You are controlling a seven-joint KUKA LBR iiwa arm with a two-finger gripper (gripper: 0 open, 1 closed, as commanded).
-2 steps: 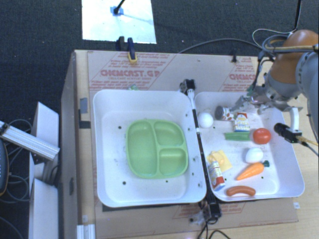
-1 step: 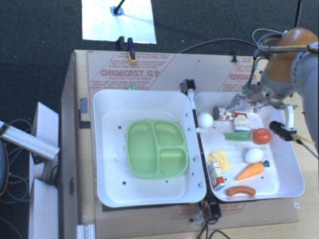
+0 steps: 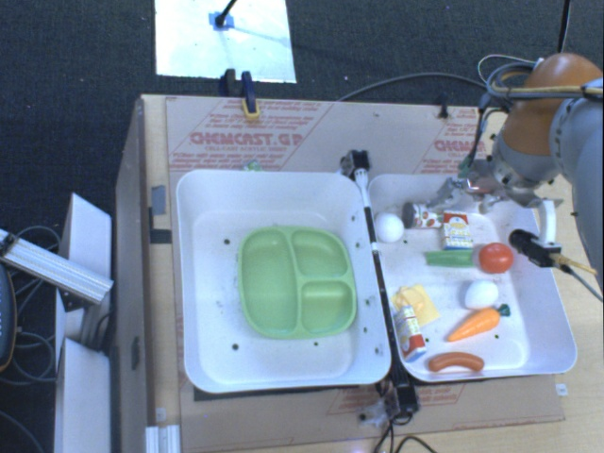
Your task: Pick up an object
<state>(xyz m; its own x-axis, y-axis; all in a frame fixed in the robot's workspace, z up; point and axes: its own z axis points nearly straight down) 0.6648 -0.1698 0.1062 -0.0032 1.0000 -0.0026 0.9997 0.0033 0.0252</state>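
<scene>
White plastic forms both shallow bins on the bench. Left bin (image 3: 203, 253): holds a pale green divided tray (image 3: 296, 281), lying flat near its centre. Right bin (image 3: 557, 333): holds the loose objects, namely a white ball (image 3: 389, 226) against the dividing wall, a small red-and-white can (image 3: 427, 218) lying on its side, a red-and-white carton (image 3: 457, 230), a green stick (image 3: 447, 259), a red tomato (image 3: 495, 258), a white egg (image 3: 481, 294), an orange carrot (image 3: 475, 324), a yellow piece (image 3: 416, 302), a small bottle (image 3: 409, 331) and a sausage (image 3: 456, 362) near the front rim. Arm: grey with an orange band, reaching in from the right over the bin's far corner. Gripper (image 3: 462, 189): low above the can and carton; from where I stand I cannot tell how its jaws are set, and no object is seen between them.
</scene>
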